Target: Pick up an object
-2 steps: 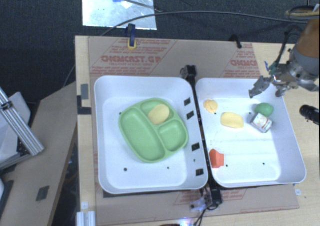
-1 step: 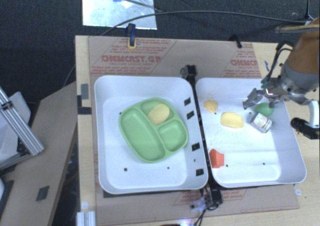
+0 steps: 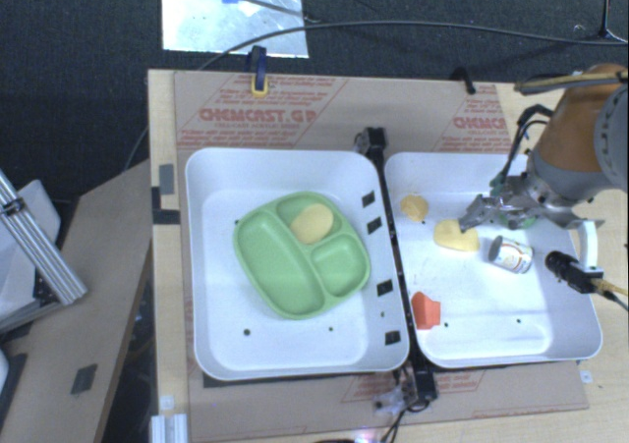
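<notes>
The gripper (image 3: 475, 216), metallic and angular, sits low in the right bin (image 3: 511, 338), touching a soft yellow lump (image 3: 456, 235); I cannot tell its state; a small cylindrical can (image 3: 511, 255) lies just beside; a glossy green sectioned plate (image 3: 295, 264) occupies the left bin (image 3: 226, 333).

board under bins (image 3: 295, 102) | red print "CHEMCAST GP", twice | small can (image 3: 510, 255) label unreadable

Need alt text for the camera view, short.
The gripper hangs over the right bin, right beside a yellow lump, with a small jar, a second yellow piece and an orange block nearby. The left bin holds a green tray with a yellow item.
</notes>
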